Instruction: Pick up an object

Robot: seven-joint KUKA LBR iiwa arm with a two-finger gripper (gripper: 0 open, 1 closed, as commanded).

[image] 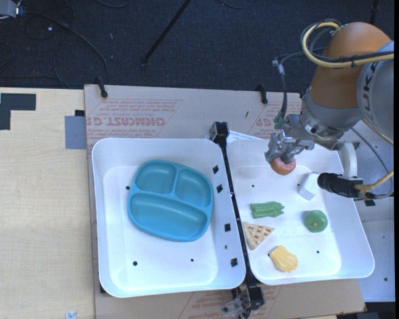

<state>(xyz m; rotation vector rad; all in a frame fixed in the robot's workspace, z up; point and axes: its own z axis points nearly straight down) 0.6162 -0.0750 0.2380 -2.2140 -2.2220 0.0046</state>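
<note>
Gripper (284, 153) over right bin (359, 261), fingers closed around a red-orange round object (283, 166) near the bin's back; green piece (266, 209), waffle (257, 234), yellow piece (283, 259) lie below

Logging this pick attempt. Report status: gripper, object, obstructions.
Gripper down over right white bin, at round reddish-pink toy; grasp unconfirmed. Small white block close by. Green oblong piece and other toys lie apart.

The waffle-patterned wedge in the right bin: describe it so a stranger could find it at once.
Start at the right bin, then its near-left part beside the black divider. The waffle wedge lies there, below the green pea pod: the only flat triangular piece, tan with a red grid.
</note>
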